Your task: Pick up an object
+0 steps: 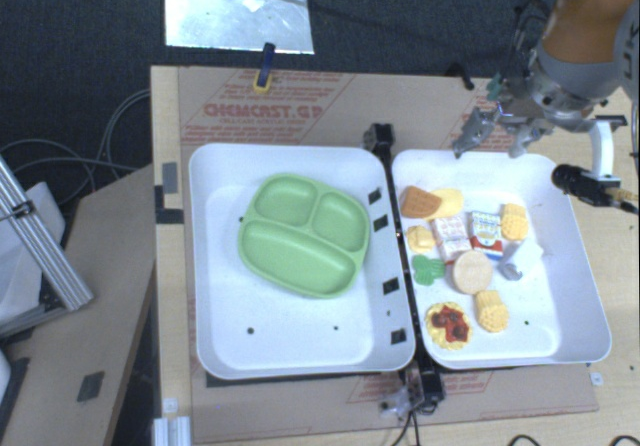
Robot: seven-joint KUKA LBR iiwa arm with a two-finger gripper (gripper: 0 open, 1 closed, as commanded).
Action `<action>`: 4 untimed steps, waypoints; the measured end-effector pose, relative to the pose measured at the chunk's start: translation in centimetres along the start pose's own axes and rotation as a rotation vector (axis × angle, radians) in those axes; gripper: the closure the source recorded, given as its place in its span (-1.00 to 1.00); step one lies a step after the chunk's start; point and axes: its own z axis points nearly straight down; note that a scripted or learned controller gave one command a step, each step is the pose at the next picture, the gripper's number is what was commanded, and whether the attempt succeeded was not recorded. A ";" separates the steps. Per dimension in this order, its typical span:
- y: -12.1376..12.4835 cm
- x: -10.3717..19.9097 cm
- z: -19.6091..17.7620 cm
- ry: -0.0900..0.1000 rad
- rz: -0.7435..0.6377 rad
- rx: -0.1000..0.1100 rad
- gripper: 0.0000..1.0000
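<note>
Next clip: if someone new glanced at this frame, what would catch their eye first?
Probably the light green plastic divided plate, lying alone in the left white bin. Next, the cluster of small toy food pieces in the right white bin, among them a round pizza-like piece with red topping. Above that bin's far edge hangs the grey arm's claw, holding nothing.

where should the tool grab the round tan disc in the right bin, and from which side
Take the round tan disc across its rim, coming straight down. It lies flat, so only its edge offers opposing faces. Neighbours crowd its upper side, so probably set the fingers lower left to upper right, where bare bin floor shows. The tool is above the far rim.
</note>
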 end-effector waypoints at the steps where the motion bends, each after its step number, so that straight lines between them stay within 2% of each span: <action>1: 0.2 0.0 -0.7 -0.001 -0.002 -0.011 -1.00; 4: 0.7 1.6 14.4 0.000 -0.001 -0.007 -1.00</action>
